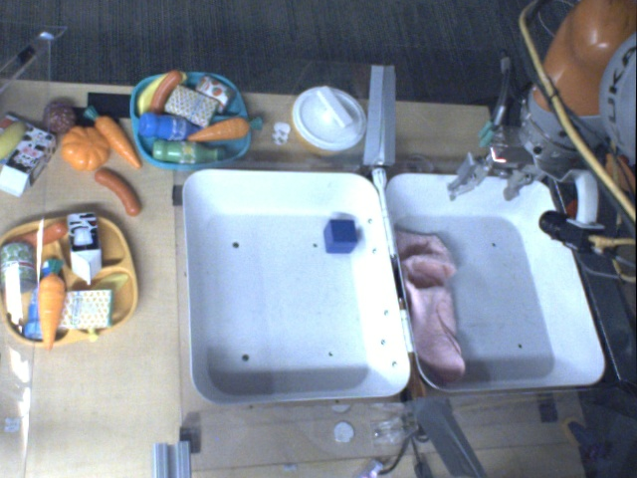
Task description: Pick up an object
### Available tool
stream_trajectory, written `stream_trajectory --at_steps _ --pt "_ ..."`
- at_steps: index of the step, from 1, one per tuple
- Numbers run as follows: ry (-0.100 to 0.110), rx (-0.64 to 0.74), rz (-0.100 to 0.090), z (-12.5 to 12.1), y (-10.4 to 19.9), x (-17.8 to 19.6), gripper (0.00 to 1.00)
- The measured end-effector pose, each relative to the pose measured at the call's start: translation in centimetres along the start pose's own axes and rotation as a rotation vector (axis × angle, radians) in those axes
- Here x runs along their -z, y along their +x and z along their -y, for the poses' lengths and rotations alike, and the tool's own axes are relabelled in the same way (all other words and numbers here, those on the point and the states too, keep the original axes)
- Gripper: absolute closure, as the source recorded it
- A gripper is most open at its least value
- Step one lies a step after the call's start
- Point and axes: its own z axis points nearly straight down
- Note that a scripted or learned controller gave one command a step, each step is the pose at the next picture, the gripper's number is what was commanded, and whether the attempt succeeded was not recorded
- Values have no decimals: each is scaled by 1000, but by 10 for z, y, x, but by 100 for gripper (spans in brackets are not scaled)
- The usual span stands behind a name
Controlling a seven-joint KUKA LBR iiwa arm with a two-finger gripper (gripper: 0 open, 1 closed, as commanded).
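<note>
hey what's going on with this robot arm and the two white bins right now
The gripper hangs with its fingers spread over the far edge of the right bin, holding nothing. A pink cloth lies against that bin's left wall. A blue cube sits in the left bin. Nothing is picked up yet.

Even, cool light from overhead, bright on both white bins (pixel 289 182), whose floors look faintly bluish. Soft shadows pool along the bins' lower walls. A small red-white glow flares near the arm, upper right. The whole frame is slightly soft and grainy, darkest along the top.
</note>
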Motion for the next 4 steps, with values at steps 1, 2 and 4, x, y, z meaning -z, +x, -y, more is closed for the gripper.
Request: stream_trajectory --at_steps 1,2,4 --pt "3 33 0 17 -5 -130 0" --pt "-4 -58 1 -31 -4 -112 0" --pt "-2 -85 1 -9 -50 -4 0"
